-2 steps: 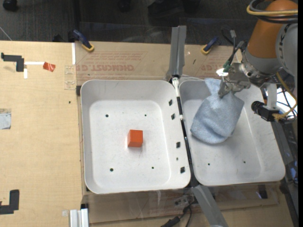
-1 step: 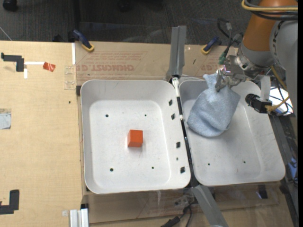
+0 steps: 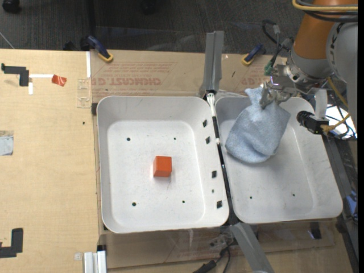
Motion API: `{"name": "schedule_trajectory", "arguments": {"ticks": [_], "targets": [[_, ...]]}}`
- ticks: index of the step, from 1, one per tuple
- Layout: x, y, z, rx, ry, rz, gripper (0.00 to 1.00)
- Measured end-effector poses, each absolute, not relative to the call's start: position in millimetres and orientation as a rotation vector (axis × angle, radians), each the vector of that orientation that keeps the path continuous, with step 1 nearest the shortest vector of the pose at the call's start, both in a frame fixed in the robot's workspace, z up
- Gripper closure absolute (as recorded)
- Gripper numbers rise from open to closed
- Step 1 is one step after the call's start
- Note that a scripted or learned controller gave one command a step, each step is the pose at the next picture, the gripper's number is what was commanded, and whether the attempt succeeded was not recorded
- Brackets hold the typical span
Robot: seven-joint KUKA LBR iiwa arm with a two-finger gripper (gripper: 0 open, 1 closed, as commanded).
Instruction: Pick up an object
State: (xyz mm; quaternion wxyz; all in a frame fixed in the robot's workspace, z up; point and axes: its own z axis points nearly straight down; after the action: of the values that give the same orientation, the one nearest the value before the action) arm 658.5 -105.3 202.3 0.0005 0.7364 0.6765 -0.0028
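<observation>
You have the pick well along: the gripper (image 3: 267,97) pinches the top of the grey cloth (image 3: 256,132), which hangs over the right bin (image 3: 296,203), lower edge possibly touching.

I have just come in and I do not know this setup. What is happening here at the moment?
A grey robot arm reaches in from the right, and its gripper is pinching the top of a pale blue cloth. The cloth hangs down from the fingers over the right bin; its lower end looks close to the bin floor or resting on it. An orange block lies alone in the left bin, untouched.
</observation>
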Motion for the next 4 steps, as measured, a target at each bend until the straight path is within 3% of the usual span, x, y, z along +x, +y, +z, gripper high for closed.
{"name": "schedule_trajectory", "arguments": {"ticks": [1, 2, 3, 4], "targets": [[622.2, -123.8, 220.8, 2.411, 2.016, -0.005, 1.0], [635.7, -182.2, 107.0, 2.32, 2.119, -0.003, 1.0], [628.6, -133.4, 129.1, 2.461, 1.954, -0.003, 1.0], [586.2, -169.6, 96.6, 2.05, 2.371, 0.005, 1.0]]}}
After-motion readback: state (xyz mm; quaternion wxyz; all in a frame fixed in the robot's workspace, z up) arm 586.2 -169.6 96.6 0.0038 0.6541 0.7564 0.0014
